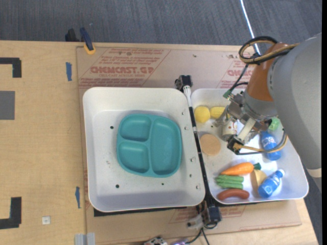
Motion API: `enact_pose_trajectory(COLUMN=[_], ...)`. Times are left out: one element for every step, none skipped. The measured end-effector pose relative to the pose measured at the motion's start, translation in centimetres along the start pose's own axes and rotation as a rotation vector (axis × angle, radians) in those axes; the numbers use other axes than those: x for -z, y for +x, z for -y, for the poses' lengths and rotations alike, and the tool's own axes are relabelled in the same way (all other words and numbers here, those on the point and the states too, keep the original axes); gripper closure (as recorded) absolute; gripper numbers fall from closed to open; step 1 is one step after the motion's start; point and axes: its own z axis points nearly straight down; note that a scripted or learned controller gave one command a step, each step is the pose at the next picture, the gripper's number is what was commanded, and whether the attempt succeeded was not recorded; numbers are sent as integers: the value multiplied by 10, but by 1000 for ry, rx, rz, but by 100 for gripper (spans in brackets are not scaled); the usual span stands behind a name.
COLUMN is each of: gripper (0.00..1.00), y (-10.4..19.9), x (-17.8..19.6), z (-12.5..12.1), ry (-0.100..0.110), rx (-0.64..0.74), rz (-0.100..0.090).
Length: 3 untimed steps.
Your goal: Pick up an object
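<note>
1. The tabletop (41,152) is pale wood, with a cardboard sheet (133,68) laid under both bins.
2. The grey arm (296,101) comes in from the right, over the right bin (294,188).
3. The left bin (97,152) holds just a teal divided plate (149,144), lying flat near the middle.
4. The pincer (232,126) is low in the right bin's upper left part. Honestly can't tell if it's spread or pressed together, and I see nothing pinched in it.
5. The stuff to grab is all in the right bin. The orange carrot (237,169) is toward the front, with a green pod (230,180) and a red sausage (233,194) just below it.
6. One blue bottle (269,184) sits in the front right corner and another blue bottle (270,143) further back, by the arm.
7. A tan disc (209,144) is just left of the pincer.
8. A yellow lemon (202,114) is at the back left, near the wall between the bins.
</note>
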Motion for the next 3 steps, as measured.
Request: enact_pose_trajectory(gripper=[0, 0, 100], y=[-27, -16, -16], x=[1, 0, 11], z=[24, 22, 21], ry=[0, -2, -5], rx=[202, 305, 304], rz=[-2, 1, 0])
